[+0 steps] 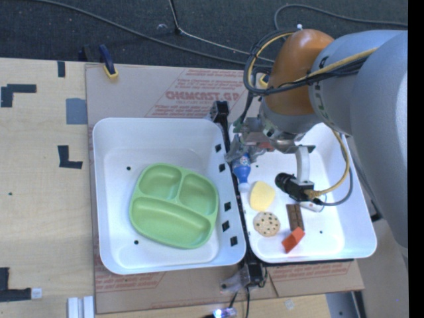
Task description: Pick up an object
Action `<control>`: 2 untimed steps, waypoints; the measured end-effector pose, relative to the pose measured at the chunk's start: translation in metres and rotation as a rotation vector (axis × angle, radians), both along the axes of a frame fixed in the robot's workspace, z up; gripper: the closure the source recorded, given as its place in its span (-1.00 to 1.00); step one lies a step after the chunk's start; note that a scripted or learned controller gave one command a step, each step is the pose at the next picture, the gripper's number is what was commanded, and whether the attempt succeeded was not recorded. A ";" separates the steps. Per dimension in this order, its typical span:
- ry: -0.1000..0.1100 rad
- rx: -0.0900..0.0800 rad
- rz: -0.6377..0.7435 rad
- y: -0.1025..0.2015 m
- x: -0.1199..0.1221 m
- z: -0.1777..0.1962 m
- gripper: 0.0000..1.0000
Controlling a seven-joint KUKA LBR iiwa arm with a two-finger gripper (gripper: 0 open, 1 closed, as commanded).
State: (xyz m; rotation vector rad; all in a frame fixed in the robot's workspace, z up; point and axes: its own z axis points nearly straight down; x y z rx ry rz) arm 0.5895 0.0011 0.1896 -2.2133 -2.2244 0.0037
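The tool hangs over a blue object at the right bin's left wall, its grip impossible to tell, and it may strike that wall.

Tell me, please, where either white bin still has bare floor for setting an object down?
The left white bin has bare floor around the green divided plate, widest along its far wall. The right white bin is crowded near the divider: yellow block, round cookie, red piece, with the gripper above. Its near-right corner is bare.

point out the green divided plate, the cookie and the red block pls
green divided plate (175,205), camera view, ridge between its compartments
cookie (266,224), camera view, centre of its top face
red block (293,239), camera view, middle of its upper face
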 end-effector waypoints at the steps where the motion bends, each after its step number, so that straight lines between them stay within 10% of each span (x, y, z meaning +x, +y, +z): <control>1: 0.000 0.000 0.000 0.043 -0.024 -0.001 1.00; 2: -0.001 0.000 0.001 0.087 -0.048 0.018 1.00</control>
